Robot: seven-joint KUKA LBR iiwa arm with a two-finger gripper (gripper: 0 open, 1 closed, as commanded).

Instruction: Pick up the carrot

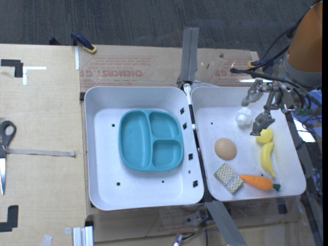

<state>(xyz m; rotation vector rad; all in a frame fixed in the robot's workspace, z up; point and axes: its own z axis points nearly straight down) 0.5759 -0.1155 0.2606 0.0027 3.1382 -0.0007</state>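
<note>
Currently carrot (258,182) lies at the near edge of the right bin (210,109), between the patterned block (228,178) and banana's (266,150) lower end. Farther back, gripper (254,116) hangs above the banana's top, fingers spread, nothing between them.

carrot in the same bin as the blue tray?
No, the carrot lies in the right bin near its front edge, while the blue tray sits in the left bin.
</note>
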